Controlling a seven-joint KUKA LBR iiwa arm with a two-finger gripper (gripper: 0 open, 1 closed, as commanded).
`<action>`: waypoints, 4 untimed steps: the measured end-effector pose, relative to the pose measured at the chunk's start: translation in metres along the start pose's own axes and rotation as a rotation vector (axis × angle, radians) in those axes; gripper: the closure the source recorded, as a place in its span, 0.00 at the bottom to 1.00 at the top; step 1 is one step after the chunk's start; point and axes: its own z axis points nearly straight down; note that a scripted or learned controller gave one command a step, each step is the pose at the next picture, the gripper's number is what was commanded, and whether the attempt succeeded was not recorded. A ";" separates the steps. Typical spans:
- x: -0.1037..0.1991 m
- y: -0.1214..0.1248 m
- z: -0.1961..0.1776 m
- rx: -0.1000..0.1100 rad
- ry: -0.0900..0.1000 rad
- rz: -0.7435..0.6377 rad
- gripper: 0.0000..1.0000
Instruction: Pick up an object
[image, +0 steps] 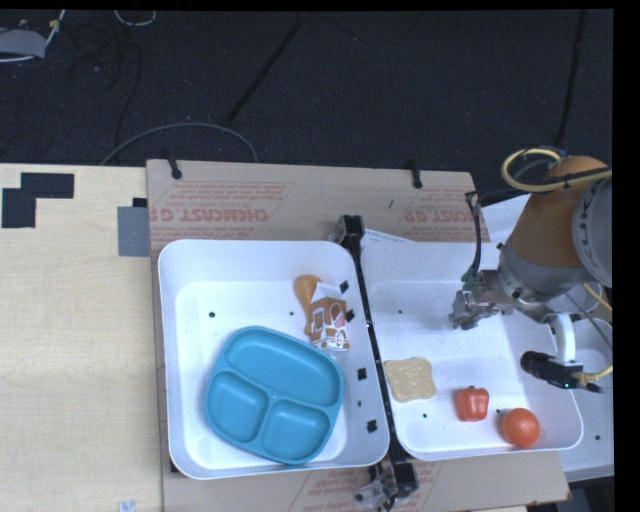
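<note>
White bins side by side on the bench: left bin (185, 290) and right bin (420, 300). We see the gripper (466, 318) over the right bin's upper part, nr its back-right area, w/ nothing visible between it and the floor; we can't tell its state. In the right bin: beige toast slice (409, 379) nr the divider, red pepper (472, 403) to its right, orange-red tomato (520, 427) just beyond, nr the front-right corner. All three well apart from the gripper. Left bin holds a blue divided tray (272, 394), a small printed packet (329, 325) and a tan piece (306, 289) just behind it.
</note>
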 end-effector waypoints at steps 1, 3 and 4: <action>0.003 -0.010 -0.050 -0.004 -0.001 0.001 1.00; 0.055 -0.003 -0.081 -0.001 0.002 -0.007 1.00; 0.107 0.002 -0.096 -0.003 0.000 -0.006 1.00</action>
